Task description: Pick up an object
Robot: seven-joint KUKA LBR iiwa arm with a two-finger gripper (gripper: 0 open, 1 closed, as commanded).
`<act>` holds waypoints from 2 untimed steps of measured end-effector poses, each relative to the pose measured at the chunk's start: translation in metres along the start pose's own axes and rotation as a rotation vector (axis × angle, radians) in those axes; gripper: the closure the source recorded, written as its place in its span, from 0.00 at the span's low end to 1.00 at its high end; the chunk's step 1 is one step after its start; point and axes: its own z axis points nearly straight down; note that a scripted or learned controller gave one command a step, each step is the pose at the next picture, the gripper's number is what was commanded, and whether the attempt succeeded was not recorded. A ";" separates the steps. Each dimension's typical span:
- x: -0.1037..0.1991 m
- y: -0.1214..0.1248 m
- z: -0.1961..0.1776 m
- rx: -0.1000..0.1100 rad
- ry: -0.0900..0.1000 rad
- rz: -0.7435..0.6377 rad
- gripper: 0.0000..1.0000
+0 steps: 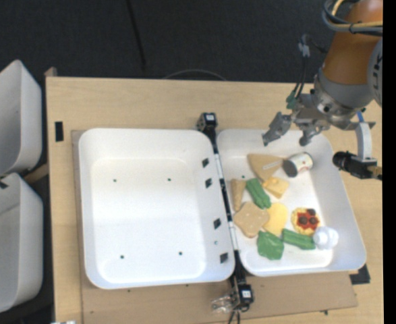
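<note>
The pincer point(289, 129) hangs spread open and holding nothing, just above the small white cup point(297, 163) lying on its side in the right bin point(349, 201). The cup looks light, rigid and smooth, likely to roll; closing across its body seems safest.

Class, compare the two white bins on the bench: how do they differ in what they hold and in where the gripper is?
The right bin holds a pile of toy food pieces and a small cylinder; the left bin shows bare white floor. The gripper hangs over the right bin's far edge, well away from the left bin. Both are shallow, white, round-cornered, and sit side by side.
</note>
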 end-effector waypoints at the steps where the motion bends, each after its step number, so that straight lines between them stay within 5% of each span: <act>1: -0.037 -0.046 0.120 0.013 0.000 0.005 0.00; 2: -0.008 -0.054 0.165 0.004 0.000 -0.001 0.00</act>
